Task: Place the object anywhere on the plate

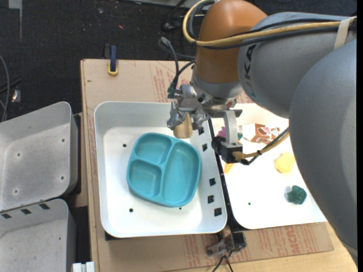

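Brown cardboard covers the bench, and two shallow white bins sit side by side on it, with dark floor and loose cables beyond. In the left bin lies a teal divided plate with three compartments, set a little askew near the bin's middle, well placed as a broad target. Just above the plate's upper edge hangs the gripper, carried by the grey arm that reaches across from the right bin. A small tan object sits between the gripper's fingers, which appear closed around it, though the wrist shades that spot and the contact is hard to read. The object hovers over the bin floor at the plate's far rim, not yet above any compartment, so a short move toward the plate's centre seems needed before release. In the right bin rest a yellow piece, a dark green piece and a brown-and-white item, all well apart from the plate.
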Motion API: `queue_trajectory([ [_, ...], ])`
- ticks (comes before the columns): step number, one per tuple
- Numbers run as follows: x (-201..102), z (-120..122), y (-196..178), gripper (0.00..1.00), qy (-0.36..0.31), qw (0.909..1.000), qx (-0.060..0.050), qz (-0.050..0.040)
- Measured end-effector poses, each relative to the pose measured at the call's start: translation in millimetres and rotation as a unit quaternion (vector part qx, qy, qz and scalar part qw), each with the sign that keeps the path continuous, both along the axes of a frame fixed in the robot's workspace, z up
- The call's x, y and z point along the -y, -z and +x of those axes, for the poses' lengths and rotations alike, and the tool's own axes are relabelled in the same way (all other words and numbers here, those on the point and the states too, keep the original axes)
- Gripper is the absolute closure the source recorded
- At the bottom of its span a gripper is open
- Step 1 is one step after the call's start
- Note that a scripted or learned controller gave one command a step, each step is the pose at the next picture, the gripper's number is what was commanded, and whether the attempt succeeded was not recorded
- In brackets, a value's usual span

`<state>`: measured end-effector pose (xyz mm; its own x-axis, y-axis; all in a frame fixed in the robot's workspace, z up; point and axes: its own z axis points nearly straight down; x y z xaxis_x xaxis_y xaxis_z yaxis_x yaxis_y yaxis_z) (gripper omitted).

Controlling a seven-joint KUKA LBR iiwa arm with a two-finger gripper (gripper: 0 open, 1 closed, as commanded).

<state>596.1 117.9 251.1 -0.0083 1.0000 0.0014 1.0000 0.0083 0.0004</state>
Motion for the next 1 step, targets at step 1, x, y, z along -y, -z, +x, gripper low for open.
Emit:
queue_trajectory([
  [1, -55.0, 7.4, -0.8, 1.00, 0.000, 1.0000, 0.001, 0.0004],
])
